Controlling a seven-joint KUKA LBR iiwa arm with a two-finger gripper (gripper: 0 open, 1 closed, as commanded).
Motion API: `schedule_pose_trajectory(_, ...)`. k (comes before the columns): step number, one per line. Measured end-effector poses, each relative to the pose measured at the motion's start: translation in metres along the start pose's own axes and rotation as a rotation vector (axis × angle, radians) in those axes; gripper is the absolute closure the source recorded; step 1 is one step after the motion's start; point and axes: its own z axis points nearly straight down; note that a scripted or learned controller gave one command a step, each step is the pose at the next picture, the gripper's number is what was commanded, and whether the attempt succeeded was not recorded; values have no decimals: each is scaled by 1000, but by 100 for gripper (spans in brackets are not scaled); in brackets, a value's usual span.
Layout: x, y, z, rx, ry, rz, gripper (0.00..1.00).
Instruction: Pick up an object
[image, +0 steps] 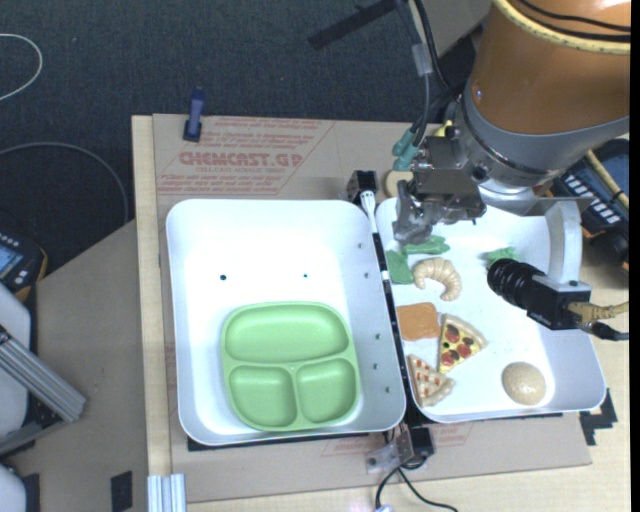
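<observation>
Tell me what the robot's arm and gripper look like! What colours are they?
The arm is big and round, with a shiny orange band on top and smooth grey metal underneath. At its end sits the gripper, a boxy dark grey metal block with thin fingers pointing down. Black cables run along the arm toward the gripper, with small teal-green bits clipped beside them.

arm (560, 80): cut off at top edge | green pieces (420, 245): partly hidden under pincer (412, 232)
</observation>
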Motion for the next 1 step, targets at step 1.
schedule_pose_trajectory(1, -40, -1, 25, 8, 0, 8, 100)
